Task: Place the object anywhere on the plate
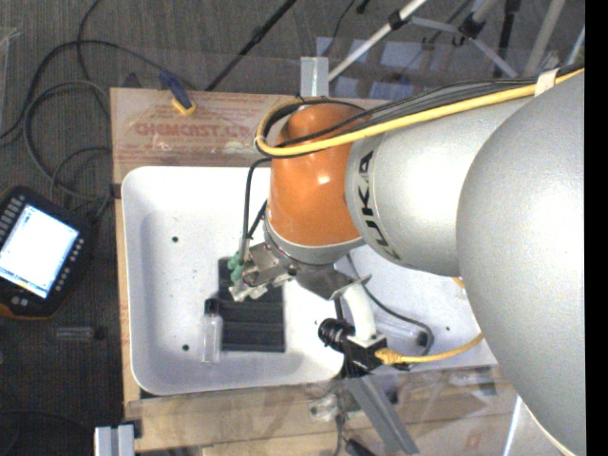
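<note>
Smooth white bin (152,255) holds a ridged black plate (255,326); end effector (249,278) grip indiscernible.

From my seat the left bin (152,255) has lots of open white floor on its left and far side. The black plate (256,326) and a small clear bottle (212,335) crowd the near middle, and the arm (380,198) hangs over the right half.

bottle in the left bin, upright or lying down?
Lying down. The small clear bottle lies lengthwise on the bin floor, dark cap pointing away, beside the dark plate.
</note>
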`<state>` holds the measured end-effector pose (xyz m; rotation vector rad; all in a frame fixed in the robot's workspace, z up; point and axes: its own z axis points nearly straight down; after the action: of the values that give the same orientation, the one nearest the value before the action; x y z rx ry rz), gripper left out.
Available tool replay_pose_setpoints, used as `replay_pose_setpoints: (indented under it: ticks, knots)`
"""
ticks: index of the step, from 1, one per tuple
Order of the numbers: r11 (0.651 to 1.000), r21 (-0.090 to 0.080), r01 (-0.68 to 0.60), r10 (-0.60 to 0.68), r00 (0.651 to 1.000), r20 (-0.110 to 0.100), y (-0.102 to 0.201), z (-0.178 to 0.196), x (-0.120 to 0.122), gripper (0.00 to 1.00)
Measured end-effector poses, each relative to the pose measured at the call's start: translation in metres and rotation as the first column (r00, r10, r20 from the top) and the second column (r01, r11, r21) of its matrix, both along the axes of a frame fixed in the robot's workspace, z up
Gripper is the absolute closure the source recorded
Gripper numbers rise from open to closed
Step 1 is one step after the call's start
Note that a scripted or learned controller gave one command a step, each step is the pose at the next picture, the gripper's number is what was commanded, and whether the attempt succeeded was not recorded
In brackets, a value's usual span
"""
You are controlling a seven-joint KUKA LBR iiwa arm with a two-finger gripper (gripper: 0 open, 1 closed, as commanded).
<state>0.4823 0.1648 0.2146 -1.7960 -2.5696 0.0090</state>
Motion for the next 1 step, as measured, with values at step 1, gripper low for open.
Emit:
replay_pose_setpoints:
  ticks: [1]
  knots:
    - [0.951,0.005,-0.308,0.308,0.951,0.031,0.0031,-0.1208,0.0075,1.00]
